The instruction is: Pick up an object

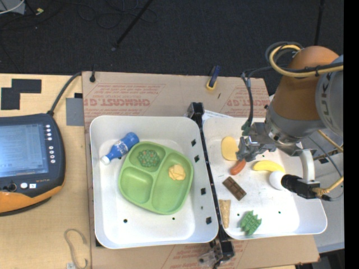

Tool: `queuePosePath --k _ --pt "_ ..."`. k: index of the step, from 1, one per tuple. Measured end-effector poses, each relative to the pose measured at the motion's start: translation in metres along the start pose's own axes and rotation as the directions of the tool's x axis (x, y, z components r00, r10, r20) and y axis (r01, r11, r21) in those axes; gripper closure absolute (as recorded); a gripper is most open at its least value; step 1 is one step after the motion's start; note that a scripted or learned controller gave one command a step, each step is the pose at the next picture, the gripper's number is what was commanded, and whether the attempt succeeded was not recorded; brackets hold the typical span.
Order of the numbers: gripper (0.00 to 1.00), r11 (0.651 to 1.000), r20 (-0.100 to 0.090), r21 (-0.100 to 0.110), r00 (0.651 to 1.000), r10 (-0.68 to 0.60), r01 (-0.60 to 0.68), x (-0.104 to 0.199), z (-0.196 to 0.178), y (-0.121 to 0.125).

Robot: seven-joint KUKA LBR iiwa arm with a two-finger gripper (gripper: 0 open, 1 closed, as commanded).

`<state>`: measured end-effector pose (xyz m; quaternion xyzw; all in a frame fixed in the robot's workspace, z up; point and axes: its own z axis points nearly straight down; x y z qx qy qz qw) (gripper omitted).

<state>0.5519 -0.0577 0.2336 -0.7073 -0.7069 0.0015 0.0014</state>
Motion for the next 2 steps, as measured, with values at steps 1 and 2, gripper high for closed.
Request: queuePosePath --k 1,2 --pt "1.0 1.0 0.0 -0.002 1.0 -0.001 0.001 0.0099 -0.0005 0.0104" --pt "1.0 1.0 0.0 0.001 1.0 0.0 0.0 0.0057 -0.0029 0.0021"
